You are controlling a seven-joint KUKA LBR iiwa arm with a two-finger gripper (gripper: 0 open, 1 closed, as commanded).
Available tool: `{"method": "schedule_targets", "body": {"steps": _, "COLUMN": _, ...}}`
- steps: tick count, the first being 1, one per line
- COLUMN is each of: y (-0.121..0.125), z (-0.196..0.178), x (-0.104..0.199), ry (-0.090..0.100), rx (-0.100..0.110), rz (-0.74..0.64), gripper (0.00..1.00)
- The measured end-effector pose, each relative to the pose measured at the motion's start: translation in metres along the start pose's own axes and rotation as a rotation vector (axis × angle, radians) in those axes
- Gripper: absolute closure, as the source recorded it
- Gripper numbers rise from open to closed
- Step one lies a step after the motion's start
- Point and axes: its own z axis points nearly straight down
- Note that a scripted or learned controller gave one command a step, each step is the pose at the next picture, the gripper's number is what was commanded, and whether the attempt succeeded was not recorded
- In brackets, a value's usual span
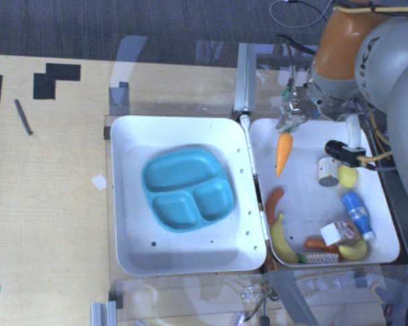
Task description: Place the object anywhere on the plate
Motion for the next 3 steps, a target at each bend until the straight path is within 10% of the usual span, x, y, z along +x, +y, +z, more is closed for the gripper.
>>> {"method": "schedule_targets", "body": {"steps": 1, "y": -0.026, "z": -0.019, "x": 0.063, "ry": 0.001, "rx": 0.0, "rz": -0.383, "gripper": 1.0}}
{"method": "schedule_targets", "body": {"steps": 2, "y": -0.041, "z": -0.071, "x": 0.148, "ry": 0.001, "rx": -0.001, "rz": -0.452, "gripper": 1.0}}
{"method": "schedule_targets", "body": {"steps": 3, "y": -0.034, "z": -0.018, "x": 0.18, "ry": 0.002, "rx": 0.002, "rz": -0.479, "gripper": 1.0}}
